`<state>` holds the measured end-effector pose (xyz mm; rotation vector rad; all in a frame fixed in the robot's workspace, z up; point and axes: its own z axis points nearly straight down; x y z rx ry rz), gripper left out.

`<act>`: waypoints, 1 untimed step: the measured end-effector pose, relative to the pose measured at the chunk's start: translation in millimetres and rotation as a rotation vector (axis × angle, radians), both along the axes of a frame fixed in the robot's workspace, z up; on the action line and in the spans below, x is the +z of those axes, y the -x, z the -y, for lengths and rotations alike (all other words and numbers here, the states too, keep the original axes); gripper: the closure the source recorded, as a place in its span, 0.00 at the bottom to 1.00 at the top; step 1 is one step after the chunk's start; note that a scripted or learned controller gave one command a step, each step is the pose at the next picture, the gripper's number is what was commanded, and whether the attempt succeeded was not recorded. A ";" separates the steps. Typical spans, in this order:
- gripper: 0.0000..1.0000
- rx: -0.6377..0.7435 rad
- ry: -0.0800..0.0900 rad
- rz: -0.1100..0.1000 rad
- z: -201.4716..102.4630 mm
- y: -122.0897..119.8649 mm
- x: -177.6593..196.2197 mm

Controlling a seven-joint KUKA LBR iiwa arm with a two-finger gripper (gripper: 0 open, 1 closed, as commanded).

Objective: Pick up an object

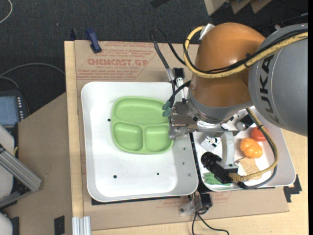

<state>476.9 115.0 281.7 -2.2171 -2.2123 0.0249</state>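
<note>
End effector, its grip state impossible to tell, sits at the right rim of a smooth green three-compartment plastic plate lying in the glossy left bin

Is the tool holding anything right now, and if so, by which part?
It cannot be told. The tool sits at the right edge of the green divided plate in the left bin, but no grip is visible.
</note>
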 end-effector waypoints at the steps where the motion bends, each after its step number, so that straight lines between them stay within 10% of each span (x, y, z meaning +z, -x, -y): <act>1: 1.00 0.007 -0.011 0.035 -29.6 -3.3 151.8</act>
